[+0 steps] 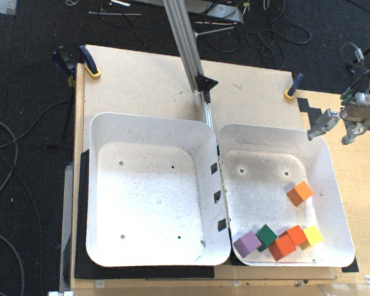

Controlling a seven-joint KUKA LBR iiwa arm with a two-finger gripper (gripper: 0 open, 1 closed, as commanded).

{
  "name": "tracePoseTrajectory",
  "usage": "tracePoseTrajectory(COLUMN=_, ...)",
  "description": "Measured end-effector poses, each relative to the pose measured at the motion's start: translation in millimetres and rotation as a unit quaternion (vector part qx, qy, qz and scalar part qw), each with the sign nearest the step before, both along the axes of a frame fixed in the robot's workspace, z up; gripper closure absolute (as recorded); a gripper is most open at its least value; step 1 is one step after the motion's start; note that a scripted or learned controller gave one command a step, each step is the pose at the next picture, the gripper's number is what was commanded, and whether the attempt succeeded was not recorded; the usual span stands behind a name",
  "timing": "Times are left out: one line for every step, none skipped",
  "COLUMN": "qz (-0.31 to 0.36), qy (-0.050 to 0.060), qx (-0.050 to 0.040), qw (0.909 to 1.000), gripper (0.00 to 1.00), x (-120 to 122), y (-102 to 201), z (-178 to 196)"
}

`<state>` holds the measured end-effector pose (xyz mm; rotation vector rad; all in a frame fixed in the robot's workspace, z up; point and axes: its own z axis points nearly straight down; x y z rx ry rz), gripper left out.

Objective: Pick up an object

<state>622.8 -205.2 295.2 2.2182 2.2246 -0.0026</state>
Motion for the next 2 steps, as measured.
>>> tracePoseTrajectory(qz=-0.002, qy=0.003, qx=0.0014, qw=1.0, gripper=0.0, x=-11, y=-14, z=-198)
tracePoseTrajectory(qz=-0.002, qy=-0.001, qx=-0.0003, qw=1.0, gripper=0.0, x=-55, y=-16, z=-199)
